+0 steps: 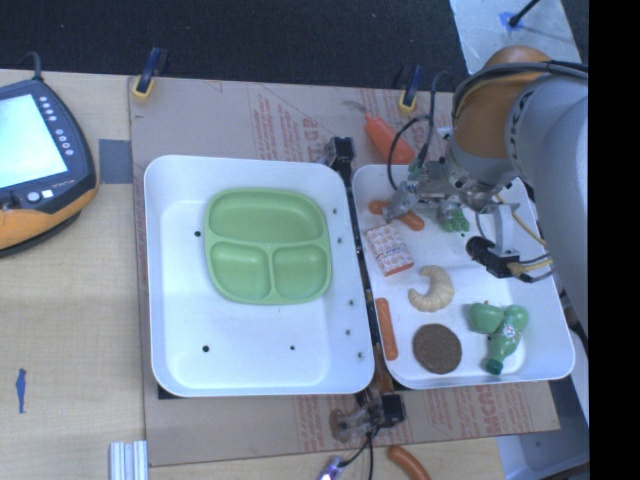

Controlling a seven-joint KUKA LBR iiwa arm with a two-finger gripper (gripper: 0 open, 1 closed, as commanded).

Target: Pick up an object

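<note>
Pale wooden bench [70, 308] under a brown cardboard sheet, dark floor beyond the far edge, and a teach pendant [35, 163] parked well out to the gripper's left. Two white bins side by side: the left bin [175, 363] carries a green divided plate [268, 245], and the right bin [555, 353] is where the action sits. The grey arm [545, 118] with its orange band comes in from the right and hangs over the far end of that right bin, the gripper [430, 196] low among the toy food. Whether the gripper is apart or together I cannot tell; cables and the wrist clutter it. Nothing visibly held. Just beside the gripper, toward the left, lies a small orange sausage-like piece [395, 213], its long axis running roughly across the bin. A little nearer the camera sits a red-and-white packet [388, 250], then a croissant [432, 288], a brown round patty [437, 348] and a green bottle-like toy [500, 330] at the near end. My read: that orange piece is the closest candidate, so the coming move turns on a small shift left and down.
</note>
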